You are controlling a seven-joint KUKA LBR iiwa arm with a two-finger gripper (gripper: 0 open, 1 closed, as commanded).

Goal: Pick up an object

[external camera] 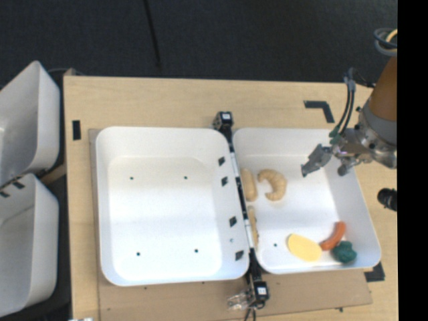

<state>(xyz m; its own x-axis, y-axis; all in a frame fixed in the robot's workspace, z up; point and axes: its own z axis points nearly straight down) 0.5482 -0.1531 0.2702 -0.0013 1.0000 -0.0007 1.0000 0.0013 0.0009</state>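
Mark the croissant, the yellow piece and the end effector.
croissant (273, 183), camera view, middle of its curved body.
yellow piece (304, 247), camera view, centre of its top.
end effector (329, 162), camera view, midway between the fingertips.

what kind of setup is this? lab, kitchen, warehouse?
Most likely a robotics lab grasping bench, not a kitchen. Two shallow white bins, the left bin and the right bin, sit clipped side by side on a wooden bench. The gripper hangs over toy food: a croissant and a yellow lemon.
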